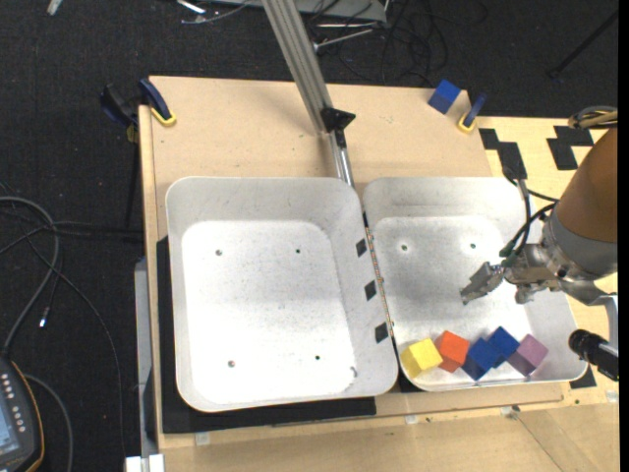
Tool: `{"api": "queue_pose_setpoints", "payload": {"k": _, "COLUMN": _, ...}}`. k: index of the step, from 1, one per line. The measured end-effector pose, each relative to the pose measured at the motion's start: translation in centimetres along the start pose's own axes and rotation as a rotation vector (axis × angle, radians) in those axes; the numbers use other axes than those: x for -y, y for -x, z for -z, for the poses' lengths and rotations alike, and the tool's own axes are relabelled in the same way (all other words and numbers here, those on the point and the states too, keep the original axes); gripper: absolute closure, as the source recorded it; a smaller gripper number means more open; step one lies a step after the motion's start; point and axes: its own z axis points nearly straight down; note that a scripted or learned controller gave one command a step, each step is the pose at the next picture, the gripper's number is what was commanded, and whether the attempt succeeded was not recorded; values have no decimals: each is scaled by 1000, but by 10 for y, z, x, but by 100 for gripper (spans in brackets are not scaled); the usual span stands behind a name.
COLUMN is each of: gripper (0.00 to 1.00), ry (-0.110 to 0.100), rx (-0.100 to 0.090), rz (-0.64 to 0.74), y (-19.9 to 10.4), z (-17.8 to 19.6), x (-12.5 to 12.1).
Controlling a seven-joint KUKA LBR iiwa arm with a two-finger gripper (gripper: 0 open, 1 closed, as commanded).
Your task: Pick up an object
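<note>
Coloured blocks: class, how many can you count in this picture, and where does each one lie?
5. Four line the right bin's near edge: yellow block, orange block, blue block, purple block. A second blue block sits on the bench's far side.

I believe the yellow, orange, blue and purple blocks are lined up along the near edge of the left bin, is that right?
Not quite: the camera view shows the yellow block, orange block, blue block and purple block lined up along the near edge of the right bin, not the left bin.
</note>
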Motion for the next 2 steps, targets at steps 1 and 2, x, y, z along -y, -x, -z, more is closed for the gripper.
{"api": "queue_pose_setpoints", "payload": {"k": 1, "gripper": 0, "ry": 4, "rx": 4, "rz": -2, "y": 40, "z": 26, "x": -2}}
{"api": "queue_pose_setpoints", "payload": {"k": 2, "gripper": 0, "ry": -6, "rx": -2, "rz": 5, "y": 14, "z": -105, "x": -16}}
